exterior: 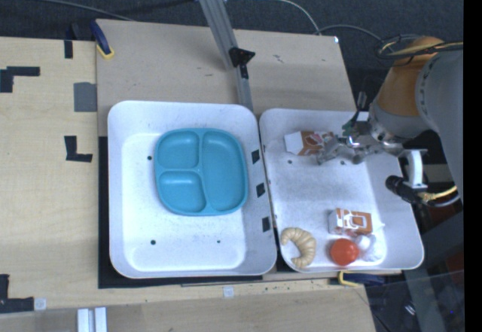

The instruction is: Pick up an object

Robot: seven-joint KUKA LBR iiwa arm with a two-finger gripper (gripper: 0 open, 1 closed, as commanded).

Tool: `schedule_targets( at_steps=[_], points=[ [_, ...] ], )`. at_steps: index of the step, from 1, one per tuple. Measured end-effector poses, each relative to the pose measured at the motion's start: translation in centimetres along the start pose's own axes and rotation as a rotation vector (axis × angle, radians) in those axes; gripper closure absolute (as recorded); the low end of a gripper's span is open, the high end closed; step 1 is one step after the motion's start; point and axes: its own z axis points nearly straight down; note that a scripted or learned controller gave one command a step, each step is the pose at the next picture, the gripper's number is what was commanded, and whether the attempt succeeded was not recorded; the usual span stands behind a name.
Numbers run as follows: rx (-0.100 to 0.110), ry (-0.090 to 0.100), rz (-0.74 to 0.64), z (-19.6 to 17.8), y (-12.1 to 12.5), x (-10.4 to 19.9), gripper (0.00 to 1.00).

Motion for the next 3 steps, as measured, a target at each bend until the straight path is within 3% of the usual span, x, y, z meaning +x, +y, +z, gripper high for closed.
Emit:
schedule_targets(
  at_steps=[1,3],
  points=[
    [-0.001,0.0,-0.001,-1.0,0.0,0.1,1.0],
    [-0.009,-0.001,0.001,-11.7,-0.1,0.1,1.0]
  ],
)
